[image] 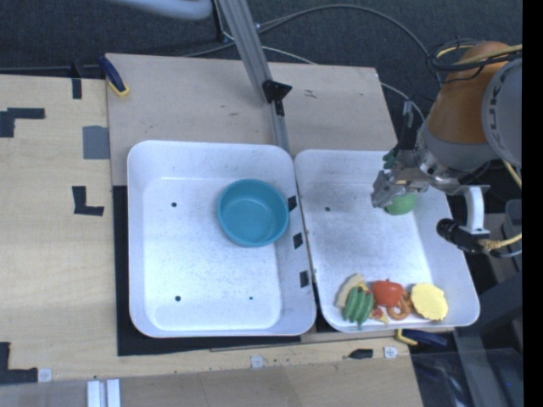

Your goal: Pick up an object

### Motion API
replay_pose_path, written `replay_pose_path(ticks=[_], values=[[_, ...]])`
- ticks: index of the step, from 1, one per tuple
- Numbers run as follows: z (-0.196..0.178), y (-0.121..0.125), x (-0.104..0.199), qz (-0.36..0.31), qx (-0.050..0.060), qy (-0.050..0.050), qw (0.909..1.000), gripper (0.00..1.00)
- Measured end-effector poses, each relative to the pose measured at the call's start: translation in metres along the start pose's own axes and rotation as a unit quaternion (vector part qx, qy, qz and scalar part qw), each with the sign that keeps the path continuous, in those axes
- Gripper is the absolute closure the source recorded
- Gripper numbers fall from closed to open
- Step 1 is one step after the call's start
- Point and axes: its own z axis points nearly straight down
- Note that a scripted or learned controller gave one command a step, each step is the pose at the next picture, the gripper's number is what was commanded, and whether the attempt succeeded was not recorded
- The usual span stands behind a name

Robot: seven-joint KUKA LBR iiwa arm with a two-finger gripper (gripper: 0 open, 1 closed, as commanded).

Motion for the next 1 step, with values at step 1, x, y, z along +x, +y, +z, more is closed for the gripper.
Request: replay_pose_path(ticks=[1], values=[[-0.0527,0.0112,-0.0005,0.0,0.0,0.0,1.0,1.0]])
